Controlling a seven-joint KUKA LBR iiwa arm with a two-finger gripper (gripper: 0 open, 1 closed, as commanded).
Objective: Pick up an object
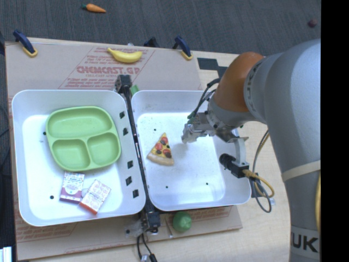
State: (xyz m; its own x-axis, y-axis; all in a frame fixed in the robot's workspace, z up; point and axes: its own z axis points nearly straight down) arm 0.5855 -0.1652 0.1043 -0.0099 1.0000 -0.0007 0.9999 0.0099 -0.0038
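The arm [283,86] comes in from the right, grey with its orange band [240,81] above the wrist, and hangs over the right bin [180,198]. The gripper [189,132] sits low over that bin's upper middle, pointing left. Whether its fingers stand wide or narrow cannot be told from this slant; nothing shows between them.

The pizza slice [161,149] lies flat on the right bin's floor, in its left part near the divider, just left of and below the gripper tip and apart from it. It is a small wedge with a pale crust along its lower edge and a red-orange top with dark and green specks, its point toward the top of the view.

The left bin [27,201] holds a green plate [83,137] with three compartments, and below it two packets [84,192] side by side, possibly touching.

On the cardboard behind the bins lies a banana [125,54]. A green ball [182,221] rests just in front of the right bin. A carrot [95,7] lies on the floor well beyond the bench.
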